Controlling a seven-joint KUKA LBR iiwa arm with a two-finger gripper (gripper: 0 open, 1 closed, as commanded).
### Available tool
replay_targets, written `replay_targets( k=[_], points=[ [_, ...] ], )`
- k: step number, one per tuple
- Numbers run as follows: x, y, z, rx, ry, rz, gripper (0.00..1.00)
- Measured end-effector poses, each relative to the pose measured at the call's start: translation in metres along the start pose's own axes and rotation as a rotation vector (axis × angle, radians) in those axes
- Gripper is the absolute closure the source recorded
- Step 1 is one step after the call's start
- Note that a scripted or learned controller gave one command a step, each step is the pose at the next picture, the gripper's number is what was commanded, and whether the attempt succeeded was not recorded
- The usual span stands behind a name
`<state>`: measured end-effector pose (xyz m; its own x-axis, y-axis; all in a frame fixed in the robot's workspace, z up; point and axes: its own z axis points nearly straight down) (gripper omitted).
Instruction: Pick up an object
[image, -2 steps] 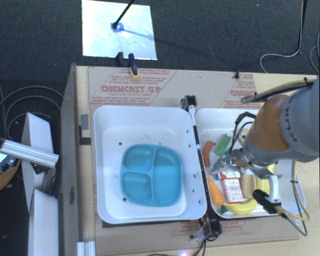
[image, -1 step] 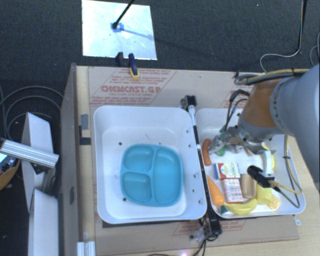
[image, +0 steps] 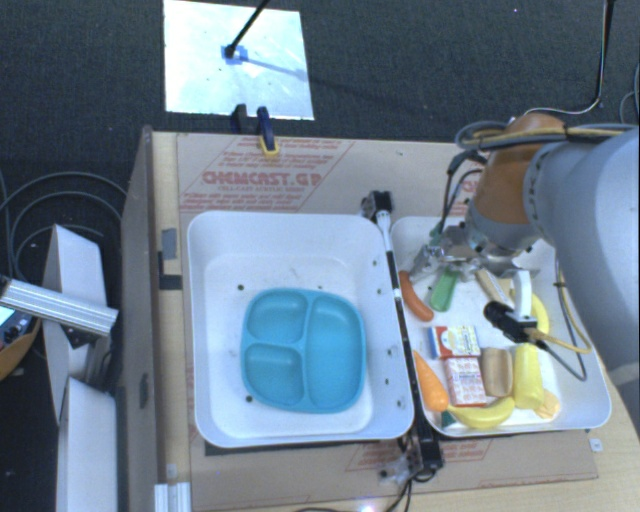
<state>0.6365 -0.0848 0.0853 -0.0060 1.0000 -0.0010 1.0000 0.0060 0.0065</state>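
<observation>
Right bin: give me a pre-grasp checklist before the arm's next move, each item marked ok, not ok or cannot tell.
1. Hand over the right bin: ok, at its upper left part.
2. Target beneath: ok, a green item lies just below the hand.
3. Item between fingers: cannot tell, the wrist hides them.
4. Neighbours apart from target: not ok, an orange sausage-shaped item lies close beside it.
5. Blue tray out of the way: ok, it is in the left bin.
6. Cable clear of items: not ok, it crosses above the yellow ones.
</observation>
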Motion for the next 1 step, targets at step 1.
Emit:
replay_targets(
  k=[1],
  points=[
    [-0.0007, -0.001, -0.0109, 0.0, 0.0, -0.001, 1.0]
  ],
)
